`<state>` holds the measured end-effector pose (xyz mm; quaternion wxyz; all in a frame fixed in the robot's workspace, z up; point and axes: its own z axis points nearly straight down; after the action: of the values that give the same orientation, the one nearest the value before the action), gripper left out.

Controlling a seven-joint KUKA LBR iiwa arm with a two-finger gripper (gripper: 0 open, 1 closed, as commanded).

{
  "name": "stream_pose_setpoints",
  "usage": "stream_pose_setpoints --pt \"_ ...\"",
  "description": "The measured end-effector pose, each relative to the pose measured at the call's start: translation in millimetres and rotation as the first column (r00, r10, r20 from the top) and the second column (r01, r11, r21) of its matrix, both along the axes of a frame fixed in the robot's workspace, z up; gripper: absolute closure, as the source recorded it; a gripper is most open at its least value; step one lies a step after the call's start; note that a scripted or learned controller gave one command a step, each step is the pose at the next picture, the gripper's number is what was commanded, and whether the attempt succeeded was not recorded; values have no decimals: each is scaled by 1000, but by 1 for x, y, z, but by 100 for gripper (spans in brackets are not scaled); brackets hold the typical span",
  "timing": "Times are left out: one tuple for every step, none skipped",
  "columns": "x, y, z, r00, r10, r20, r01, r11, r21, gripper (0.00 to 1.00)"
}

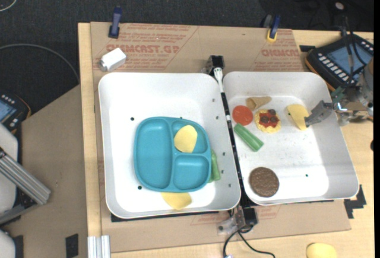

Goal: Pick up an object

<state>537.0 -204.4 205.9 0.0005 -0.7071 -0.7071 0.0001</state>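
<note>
The grey two-finger end effector (316,114) sits low at the right bin's (332,185) far-right side, its tip just beside or touching the pale yellow, rounded plastic toy food piece (296,115). Whether the tip is spread or closed on that piece cannot be told from this slanted view, so no hold is confirmed.

To do the pick well, I judge the tool should straddle the yellow piece across its narrower width and close squarely: its smooth, curved skin will probably squirt sideways under an off-centre pinch. A straight vertical lift would keep it clear of the bin wall.

Nearby lie a glossy red round toy tomato (242,114), a smooth green cylindrical toy vegetable (248,137), a small yellow disc topped with dark red bits (268,121), a tan cone-like piece (258,102) and a flat brown, grainy-looking disc (263,181).

The left bin (119,132) holds a matte teal compartment tray (155,156) of moulded plastic.
</note>
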Motion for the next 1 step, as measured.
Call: stream_pose_setpoints --pt "-57 28 175 1000 3 18 -3 1000 -5 0"
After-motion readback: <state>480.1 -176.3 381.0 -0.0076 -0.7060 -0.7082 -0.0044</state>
